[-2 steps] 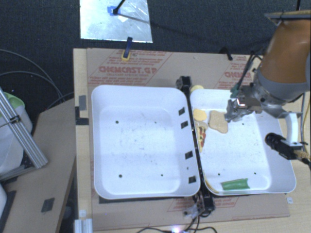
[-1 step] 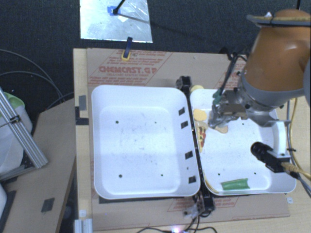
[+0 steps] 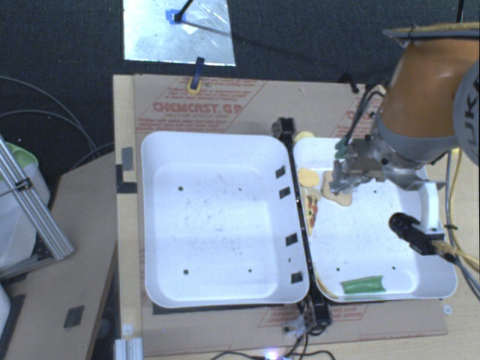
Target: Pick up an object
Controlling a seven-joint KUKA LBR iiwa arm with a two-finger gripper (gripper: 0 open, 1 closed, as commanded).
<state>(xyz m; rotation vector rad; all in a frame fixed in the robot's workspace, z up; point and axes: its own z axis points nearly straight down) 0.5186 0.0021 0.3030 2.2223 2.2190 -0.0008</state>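
1. The claw [image 3: 343, 184] hangs low over the upper left part of the right bin [image 3: 431, 280], beneath the grey arm [image 3: 420, 137] with its orange band.
2. Whether the claw is open, closed or gripping anything cannot be told from this view.
3. A tan flat object [image 3: 339, 196] lies directly under the claw tip, touching or nearly touching it.
4. A pale yellow round piece [image 3: 308, 177] sits just left of the claw.
5. A red and yellow strip [image 3: 311, 212] lies below-left of the claw, along the bin's left wall.
6. A green block [image 3: 362, 284] rests well below the claw, near the bin's front edge.
7. The left bin [image 3: 217, 216] stands well left of the claw.
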